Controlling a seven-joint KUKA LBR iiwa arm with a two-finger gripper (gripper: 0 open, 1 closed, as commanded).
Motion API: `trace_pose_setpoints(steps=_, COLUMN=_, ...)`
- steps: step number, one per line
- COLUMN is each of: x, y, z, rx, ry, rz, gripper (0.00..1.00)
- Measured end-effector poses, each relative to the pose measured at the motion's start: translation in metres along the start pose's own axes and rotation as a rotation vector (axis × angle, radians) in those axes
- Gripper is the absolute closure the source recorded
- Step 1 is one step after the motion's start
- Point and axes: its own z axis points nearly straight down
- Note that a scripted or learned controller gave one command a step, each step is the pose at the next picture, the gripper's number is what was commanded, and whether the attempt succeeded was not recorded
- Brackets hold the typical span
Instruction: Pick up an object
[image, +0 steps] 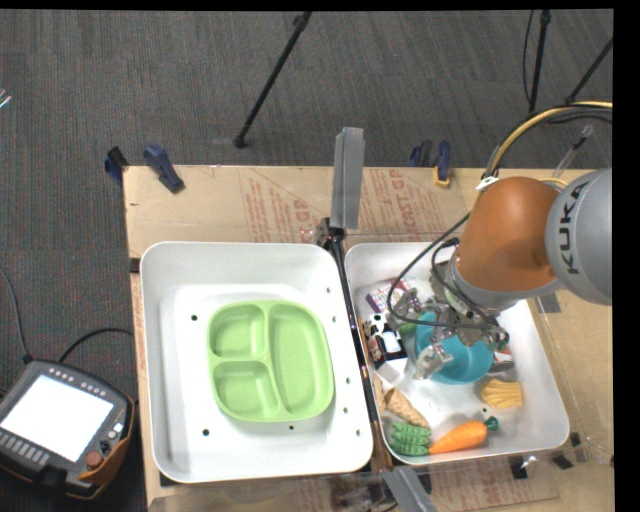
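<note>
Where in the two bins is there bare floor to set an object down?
Left white bin: bare floor borders the green three-compartment plastic tray all round. Right white bin: crowded around the teal cup, toy carrot and yellow toy; small bare patches lie at its far-left and near-right corners.
</note>
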Motion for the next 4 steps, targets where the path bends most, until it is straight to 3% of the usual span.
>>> trace_pose_setpoints(steps=1, x=-0.023, y=0.001, z=0.001, rx=0.002, ry=0.001, rz=0.118, gripper=0.00)
trace_pose_setpoints(steps=2, x=0.047, y=-0.082, z=0.014, rx=-0.012, ry=0.021, rz=0.105, gripper=0.00)
trace_pose_setpoints(steps=3, x=0.044, y=0.003, z=0.015, rx=-0.009, ry=0.025, rz=0.135, gripper=0.00)
trace_pose_setpoints(steps=4, x=-0.040, y=-0.025, z=0.018, rx=-0.010, ry=0.027, rz=0.185, gripper=0.00)
